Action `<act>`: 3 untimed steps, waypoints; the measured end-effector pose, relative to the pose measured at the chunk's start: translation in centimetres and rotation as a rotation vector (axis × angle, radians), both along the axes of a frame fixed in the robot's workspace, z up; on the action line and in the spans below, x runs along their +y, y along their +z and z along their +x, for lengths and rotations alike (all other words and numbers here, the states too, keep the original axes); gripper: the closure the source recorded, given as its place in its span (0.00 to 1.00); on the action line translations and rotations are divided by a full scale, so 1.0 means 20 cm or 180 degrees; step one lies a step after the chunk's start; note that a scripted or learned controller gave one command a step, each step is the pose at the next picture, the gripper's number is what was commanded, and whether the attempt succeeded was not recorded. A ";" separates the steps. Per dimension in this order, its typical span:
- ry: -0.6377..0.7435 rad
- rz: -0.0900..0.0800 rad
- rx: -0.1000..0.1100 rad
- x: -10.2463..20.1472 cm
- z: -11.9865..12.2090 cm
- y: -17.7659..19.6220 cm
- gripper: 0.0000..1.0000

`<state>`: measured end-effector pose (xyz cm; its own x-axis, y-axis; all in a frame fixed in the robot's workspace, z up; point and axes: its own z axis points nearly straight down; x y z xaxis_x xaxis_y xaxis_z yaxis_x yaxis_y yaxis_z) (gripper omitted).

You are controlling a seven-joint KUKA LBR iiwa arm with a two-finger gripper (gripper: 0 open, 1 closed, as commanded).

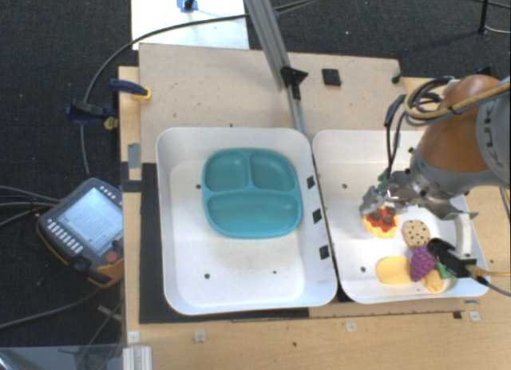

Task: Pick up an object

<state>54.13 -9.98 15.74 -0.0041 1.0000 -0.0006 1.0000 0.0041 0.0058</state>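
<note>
Your gripper (382, 200) sits low in the right bin (343, 161), right above the red and yellow toy (381, 222); you cannot tell what it is doing there. Nothing looks lifted yet. A cookie (414, 232), purple grapes (422, 262) and a yellow piece (392, 270) lie nearer; a teal plate (251, 194) lies left.

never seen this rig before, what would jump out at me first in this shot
The teal divided plate lying alone in the left bin draws the eye first. Next is the grey and orange arm reaching in from the right, its gripper low over the right bin, just above a red and yellow toy. A cookie, purple grapes and a yellow piece cluster in that bin's near right corner.
</note>
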 end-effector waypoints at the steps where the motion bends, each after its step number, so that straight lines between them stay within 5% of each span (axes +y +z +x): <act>1: 0.0001 -0.0001 -0.0003 0.00 0.04 0.23 1.00; 2: 0.0004 -0.0001 -0.0008 0.02 0.07 0.55 1.00; 3: 0.0018 0.0007 0.0010 0.27 0.08 0.56 1.00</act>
<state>55.69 -4.57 26.85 -0.0097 1.0000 0.0015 0.9999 0.0097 0.0027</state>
